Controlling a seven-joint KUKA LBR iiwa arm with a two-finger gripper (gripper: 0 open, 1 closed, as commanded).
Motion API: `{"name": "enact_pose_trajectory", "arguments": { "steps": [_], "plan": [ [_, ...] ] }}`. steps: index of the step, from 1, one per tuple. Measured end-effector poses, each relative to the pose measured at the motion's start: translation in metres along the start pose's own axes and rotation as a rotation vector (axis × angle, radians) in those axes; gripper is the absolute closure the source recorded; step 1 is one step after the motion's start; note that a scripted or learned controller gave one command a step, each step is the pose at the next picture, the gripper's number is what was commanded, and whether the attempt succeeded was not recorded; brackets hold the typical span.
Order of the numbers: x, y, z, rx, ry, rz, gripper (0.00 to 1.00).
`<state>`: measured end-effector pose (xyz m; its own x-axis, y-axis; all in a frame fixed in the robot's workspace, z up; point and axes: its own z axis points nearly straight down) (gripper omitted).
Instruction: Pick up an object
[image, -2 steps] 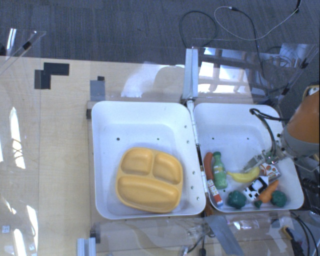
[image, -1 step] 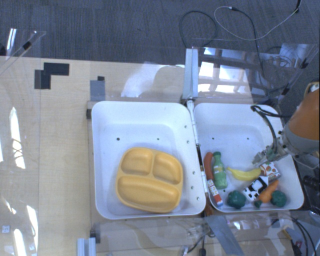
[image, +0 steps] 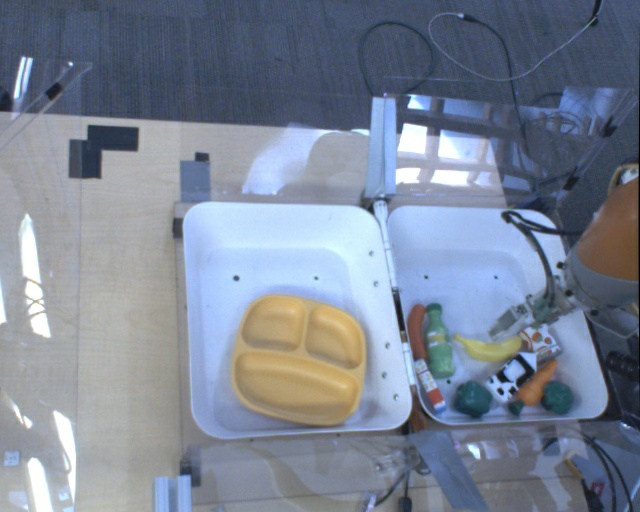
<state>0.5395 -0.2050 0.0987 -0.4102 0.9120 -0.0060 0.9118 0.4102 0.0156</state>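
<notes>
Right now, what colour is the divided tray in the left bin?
Yellow; the tray shows best in the camera view.

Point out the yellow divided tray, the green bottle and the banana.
yellow divided tray (image: 298, 358): camera view, on the ridge above its long front compartment.
green bottle (image: 439, 346): camera view, on the middle of its body.
banana (image: 489, 348): camera view, on the middle of its curve.

The arm (image: 612, 255) at the scene's right is grey with 1 broad orange band above the wrist. A black cable (image: 540, 250) loops beside it. Its gripper (image: 520, 318) is slim, pale metal.
</notes>
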Motion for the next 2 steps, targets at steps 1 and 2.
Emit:
{"name": "enact_pose_trajectory", "arguments": {
  "steps": [1,2],
  "plan": [
    [0.001,-0.001,0.010,0.005,0.000,-0.037,0.00],
    [0.000,0.002,0.000,0.000,-0.003,-0.040,1.00]
  ]
}}
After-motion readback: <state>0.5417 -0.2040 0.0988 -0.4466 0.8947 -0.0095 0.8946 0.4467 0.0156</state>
